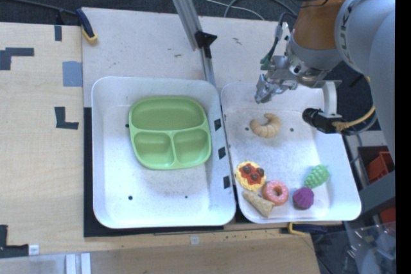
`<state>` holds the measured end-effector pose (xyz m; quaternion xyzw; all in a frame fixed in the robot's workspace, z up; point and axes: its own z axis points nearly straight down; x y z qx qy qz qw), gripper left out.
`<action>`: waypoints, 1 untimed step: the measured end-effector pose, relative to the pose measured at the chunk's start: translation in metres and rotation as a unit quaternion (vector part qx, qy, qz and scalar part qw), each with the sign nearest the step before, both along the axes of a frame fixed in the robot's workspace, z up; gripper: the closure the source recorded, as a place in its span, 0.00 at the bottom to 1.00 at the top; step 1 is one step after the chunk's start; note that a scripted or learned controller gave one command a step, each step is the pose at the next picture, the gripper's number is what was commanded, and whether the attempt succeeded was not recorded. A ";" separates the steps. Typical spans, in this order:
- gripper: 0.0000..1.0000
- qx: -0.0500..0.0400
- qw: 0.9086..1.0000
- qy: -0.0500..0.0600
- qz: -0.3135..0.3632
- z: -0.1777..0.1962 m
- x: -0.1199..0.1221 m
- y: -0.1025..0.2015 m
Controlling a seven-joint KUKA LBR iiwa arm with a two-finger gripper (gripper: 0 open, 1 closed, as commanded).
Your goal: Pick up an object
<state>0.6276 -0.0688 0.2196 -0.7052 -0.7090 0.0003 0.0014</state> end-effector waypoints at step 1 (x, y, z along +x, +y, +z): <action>1.00 0.000 1.000 0.001 0.000 -0.009 -0.020 0.047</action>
